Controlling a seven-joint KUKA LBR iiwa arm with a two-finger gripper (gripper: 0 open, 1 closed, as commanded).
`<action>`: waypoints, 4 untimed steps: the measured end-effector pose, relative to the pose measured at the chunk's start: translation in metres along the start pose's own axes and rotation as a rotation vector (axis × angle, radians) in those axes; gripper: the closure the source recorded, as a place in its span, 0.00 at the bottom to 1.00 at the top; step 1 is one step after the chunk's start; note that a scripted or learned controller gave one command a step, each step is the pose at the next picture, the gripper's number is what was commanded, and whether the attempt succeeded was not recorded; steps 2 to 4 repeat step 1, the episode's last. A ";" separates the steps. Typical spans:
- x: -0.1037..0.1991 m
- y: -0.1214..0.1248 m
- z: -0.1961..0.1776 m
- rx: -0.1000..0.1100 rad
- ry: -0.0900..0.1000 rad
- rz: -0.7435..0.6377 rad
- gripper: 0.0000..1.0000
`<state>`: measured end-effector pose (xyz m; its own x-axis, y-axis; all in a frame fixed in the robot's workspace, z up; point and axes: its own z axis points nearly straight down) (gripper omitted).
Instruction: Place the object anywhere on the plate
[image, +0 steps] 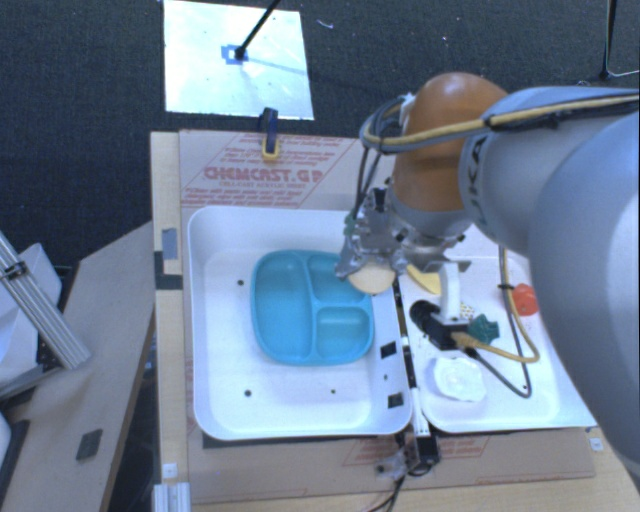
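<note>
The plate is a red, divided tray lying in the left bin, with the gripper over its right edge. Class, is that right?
Not quite. The plate is blue, not red, as the camera view shows. The rest holds: it is divided, it lies in the left bin, and the gripper is over its right edge.

Plastics, metal and board around the blue plate

The blue plate (305, 318) looks like smooth, slightly glossy moulded plastic; the white bin (215, 300) under it is smooth white plastic with a soft sheen. Behind the plate, the printed board (265, 172) looks like matt cardboard. Above the plate's right edge, the gripper (368, 262) is dull grey metal, and the orange band (440, 130) over it is glossy.
</note>
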<state>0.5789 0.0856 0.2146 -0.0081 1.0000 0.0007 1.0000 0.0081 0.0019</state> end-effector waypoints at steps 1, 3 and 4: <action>-0.002 0.000 0.000 0.001 0.000 0.003 0.00; -0.002 0.000 0.000 0.001 0.000 0.003 0.00; -0.002 0.000 0.000 0.001 0.000 0.003 0.00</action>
